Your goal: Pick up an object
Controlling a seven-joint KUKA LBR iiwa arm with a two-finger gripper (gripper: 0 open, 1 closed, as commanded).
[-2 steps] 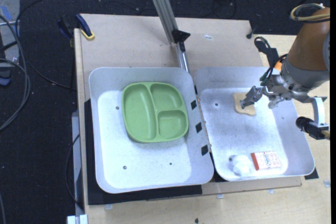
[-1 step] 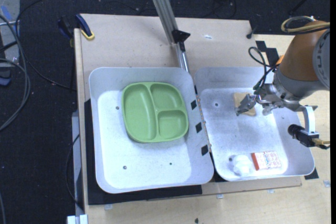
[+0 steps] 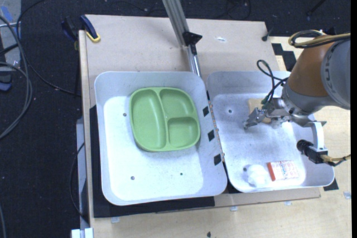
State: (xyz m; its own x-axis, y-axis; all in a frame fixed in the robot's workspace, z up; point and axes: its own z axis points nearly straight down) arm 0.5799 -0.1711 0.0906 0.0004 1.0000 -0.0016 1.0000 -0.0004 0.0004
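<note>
Gripper point(image 3: 252, 120) sits low over the right bin point(image 3: 234, 145), right of frame centre, with the arm point(image 3: 321, 78) coming in from the right edge. Can't tell from this angle what the fingers are doing; nothing visibly sits between them, so I'd call it empty-handed.

Candidate objects, both in the right bin's lower right corner:
- small red-and-white box point(image 3: 285, 170), long axis roughly left-right in frame
- white crumpled lump point(image 3: 256, 175), just left of the box, touching or nearly touching it

Both lie below the gripper in the frame, toward the bin's near edge. The lump is almost straight below it; the box is below and to the right. Well apart from the gripper, so no contact yet.

Left bin point(image 3: 111, 136) holds a green divided plate point(image 3: 165, 118) in its upper middle. That's flat and wide, a poor pinch target, and further off to the left.

My read: nearest target is the lump. The move would be a slide toward the bottom of the frame, then a descent. For the box, the fingers should close across its short side, i.e. top-to-bottom in frame. Risk: the two items sit close together near the bin wall, so a descent could nudge one and miss.
</note>
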